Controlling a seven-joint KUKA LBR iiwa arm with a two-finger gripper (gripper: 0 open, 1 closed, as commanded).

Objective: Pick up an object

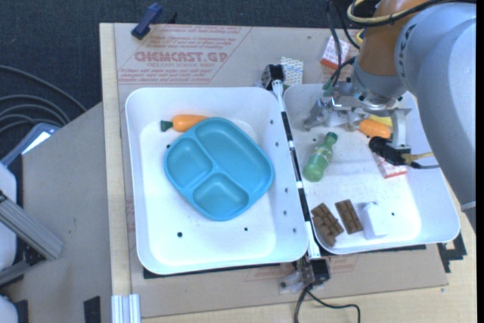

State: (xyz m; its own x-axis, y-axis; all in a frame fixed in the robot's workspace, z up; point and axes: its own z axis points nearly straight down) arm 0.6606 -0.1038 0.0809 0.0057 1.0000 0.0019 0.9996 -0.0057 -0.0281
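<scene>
My gripper [330,116] hangs low over the far left corner of the right bin [427,202], below the arm's orange band [395,7]. Just in front of it a green bottle [320,156] lies on its side, apart from the gripper. To the gripper's right an orange object [376,128] is partly hidden by the wrist. Beside it lies a red and white packet [392,166]. Two brown chocolate bars [337,218] and a white block [372,221] rest near the bin's front edge. I see nothing held.
The left bin [144,185] holds a blue divided plate [218,167] and a carrot [187,122] behind it. The ridge between the bins [291,163] runs just left of the bottle. A small blue item [147,20] lies on the board beyond the bins.
</scene>
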